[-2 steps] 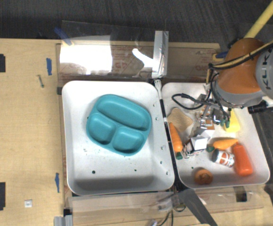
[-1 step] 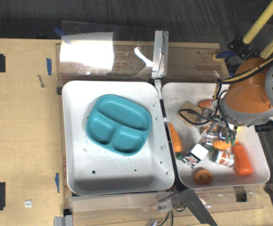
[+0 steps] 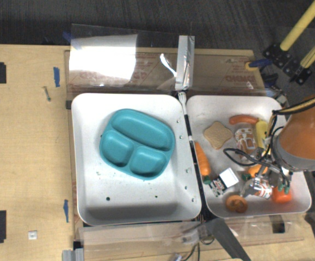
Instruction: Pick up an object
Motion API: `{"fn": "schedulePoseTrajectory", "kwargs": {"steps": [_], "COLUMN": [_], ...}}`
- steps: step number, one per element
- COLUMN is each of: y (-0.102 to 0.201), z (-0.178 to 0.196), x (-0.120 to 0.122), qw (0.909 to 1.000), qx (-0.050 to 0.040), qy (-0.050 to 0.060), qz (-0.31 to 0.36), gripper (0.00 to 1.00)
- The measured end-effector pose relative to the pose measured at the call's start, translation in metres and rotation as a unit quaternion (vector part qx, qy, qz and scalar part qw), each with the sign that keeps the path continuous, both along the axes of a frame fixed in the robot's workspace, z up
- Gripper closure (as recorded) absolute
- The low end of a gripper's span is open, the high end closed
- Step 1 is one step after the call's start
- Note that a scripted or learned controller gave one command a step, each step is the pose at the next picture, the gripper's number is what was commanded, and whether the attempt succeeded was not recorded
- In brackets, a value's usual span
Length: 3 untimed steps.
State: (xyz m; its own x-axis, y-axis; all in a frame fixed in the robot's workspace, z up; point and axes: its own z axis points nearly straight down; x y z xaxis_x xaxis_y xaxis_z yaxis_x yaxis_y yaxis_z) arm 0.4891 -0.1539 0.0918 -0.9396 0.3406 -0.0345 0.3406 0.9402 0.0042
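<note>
The hand is seen low in the right bin, under the orange band of the arm, among a crowd of small things. Whether it is apart or together cannot be told, since cables and the wrist cover it, and nothing can be said to be held.

The right bin is taken as the landmark. Along its left wall a carrot is laid, with its long axis running from the far side toward the near side of the bin. Toward the bin's middle a tan slice of bread is found, and beyond it, near the far wall, a sausage with a yellow piece just beside it. At the near wall a round brown piece and an orange-red piece are placed, one on each side of the hand, and a silvery thing is seen directly beneath it.

The silvery thing is judged the likeliest target, as it lies straight under the hand, so the coming move is judged to call for little sideways travel. The left bin is occupied by a teal divided tray, well apart from the hand.
</note>
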Motion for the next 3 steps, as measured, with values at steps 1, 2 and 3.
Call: {"fn": "schedulePoseTrajectory", "kwargs": {"steps": [1, 2, 3], "y": [-0.072, 0.000, 0.023], "z": [0.072, 0.013, 0.002], "x": [-0.008, -0.004, 0.031], "qw": [0.9979, 0.9972, 0.9988], "qx": [0.0005, 0.0031, 0.0005], "qy": [0.013, 0.015, 0.010], "qz": [0.063, 0.073, 0.049], "gripper": [0.00, 0.00, 0.00]}}
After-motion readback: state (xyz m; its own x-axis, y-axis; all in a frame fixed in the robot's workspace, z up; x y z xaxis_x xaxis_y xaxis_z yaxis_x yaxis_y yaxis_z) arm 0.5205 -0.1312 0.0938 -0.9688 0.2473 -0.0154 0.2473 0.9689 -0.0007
